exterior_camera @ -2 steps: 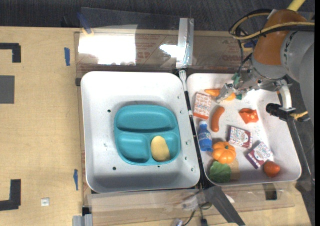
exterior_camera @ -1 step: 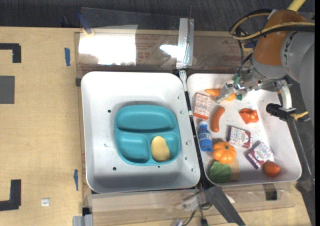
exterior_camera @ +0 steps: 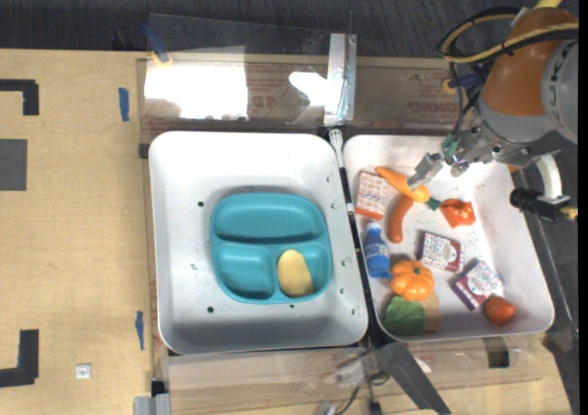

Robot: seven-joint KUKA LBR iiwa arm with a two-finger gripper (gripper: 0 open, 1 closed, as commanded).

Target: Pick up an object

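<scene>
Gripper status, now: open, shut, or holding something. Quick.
Gripper: over the right bin, by the carrot; open or shut cannot be told, nothing seen held.

Grey arm (exterior_camera: 551, 92); orange band; black and yellow cables; metal gripper (exterior_camera: 430, 168).

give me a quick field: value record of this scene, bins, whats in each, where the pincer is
left bin: teal divided tray with a yellow potato-shaped item in its lower right compartment
right bin: mixed toy food and small packets
items near bin's left side: white packet, orange sausage-shaped piece, blue bottle, small pumpkin, green item
items toward right: red piece, two purple-white packets, red-orange ball
pincer: over right bin's upper area, above the carrot
held object: none visible
</scene>
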